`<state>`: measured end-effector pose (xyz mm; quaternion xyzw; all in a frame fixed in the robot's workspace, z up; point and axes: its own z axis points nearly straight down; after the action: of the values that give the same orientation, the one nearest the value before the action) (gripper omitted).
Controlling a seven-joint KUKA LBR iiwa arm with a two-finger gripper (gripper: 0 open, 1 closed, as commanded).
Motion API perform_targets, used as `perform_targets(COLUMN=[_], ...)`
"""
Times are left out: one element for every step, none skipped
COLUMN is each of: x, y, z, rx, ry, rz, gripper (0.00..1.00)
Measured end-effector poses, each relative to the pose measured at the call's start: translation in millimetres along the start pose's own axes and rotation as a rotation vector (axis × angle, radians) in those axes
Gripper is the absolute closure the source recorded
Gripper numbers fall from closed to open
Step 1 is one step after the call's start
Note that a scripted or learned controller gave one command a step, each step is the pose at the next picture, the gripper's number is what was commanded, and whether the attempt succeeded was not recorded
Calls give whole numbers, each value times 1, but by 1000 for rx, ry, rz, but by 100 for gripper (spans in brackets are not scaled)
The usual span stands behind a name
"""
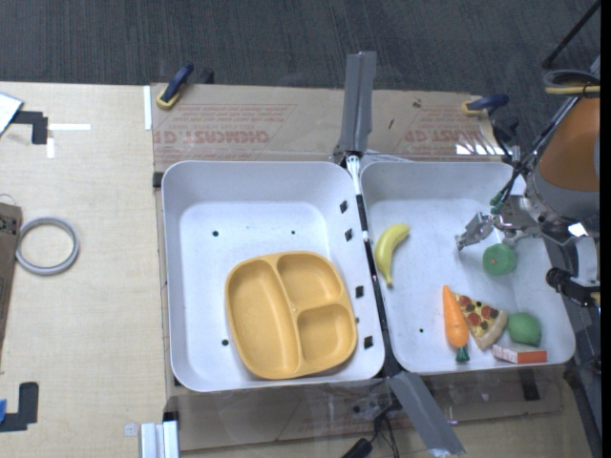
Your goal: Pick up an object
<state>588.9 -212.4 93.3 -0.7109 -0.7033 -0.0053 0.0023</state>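
Observation:
The right bin (420, 337) holds a yellow banana (389, 248), an orange carrot (455, 321), a toy pizza slice (483, 320), a green ball (498, 260), a second green fruit (524, 328) and a small red and white box (520, 355). My gripper (474, 231) hangs over the bin's right part, just up and left of the green ball. It is open and nothing sits between its fingers. The ball lies beside the fingers, close to them but not gripped.
A yellow divided plate (289, 311) lies in the left bin (191, 256). A grey divider post (358, 103) stands behind the seam between the bins. A tape roll (43, 245) rests on the bench at far left. Brown cardboard (258, 122) lies behind the bins.

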Motion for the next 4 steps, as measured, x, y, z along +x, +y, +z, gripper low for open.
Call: perform_targets(x=[0, 0, -3, 0], y=[0, -10, -11, -10], z=[0, 0, -9, -9], rx=[0, 1, 1, 3], ry=[0, -2, -8, -4], rz=[0, 5, 6, 4], gripper=[0, 0, 100, 0])
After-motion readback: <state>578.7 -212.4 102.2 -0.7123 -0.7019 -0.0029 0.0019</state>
